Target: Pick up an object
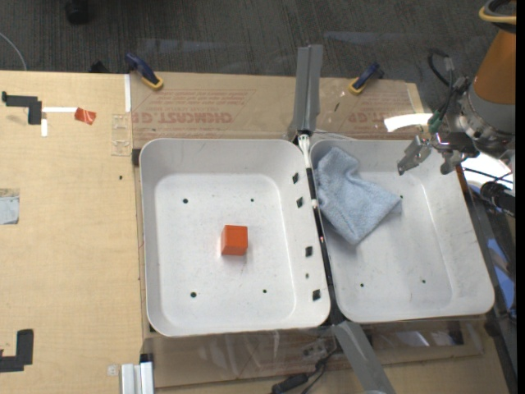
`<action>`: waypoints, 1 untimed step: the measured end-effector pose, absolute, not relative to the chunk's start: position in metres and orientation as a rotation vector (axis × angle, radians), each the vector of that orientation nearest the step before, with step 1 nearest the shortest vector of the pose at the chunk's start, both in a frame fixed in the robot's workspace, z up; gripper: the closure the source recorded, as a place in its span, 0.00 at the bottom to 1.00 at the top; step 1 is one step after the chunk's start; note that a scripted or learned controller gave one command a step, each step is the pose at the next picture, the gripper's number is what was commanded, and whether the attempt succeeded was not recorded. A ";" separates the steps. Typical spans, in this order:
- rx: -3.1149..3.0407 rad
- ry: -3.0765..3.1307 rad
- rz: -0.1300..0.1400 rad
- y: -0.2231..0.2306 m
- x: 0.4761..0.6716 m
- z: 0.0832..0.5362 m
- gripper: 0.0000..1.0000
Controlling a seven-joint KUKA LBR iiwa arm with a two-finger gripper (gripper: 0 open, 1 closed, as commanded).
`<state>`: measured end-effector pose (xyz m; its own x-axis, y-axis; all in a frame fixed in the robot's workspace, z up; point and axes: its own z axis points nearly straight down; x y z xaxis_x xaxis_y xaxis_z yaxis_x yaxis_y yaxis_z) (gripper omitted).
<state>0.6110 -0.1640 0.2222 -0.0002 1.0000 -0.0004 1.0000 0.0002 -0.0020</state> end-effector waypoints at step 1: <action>-2.380 -2.046 0.004 -0.161 0.554 0.098 0.00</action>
<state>0.5537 -0.1607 0.0982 0.1501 0.9887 0.0004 0.9887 -0.1501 -0.0040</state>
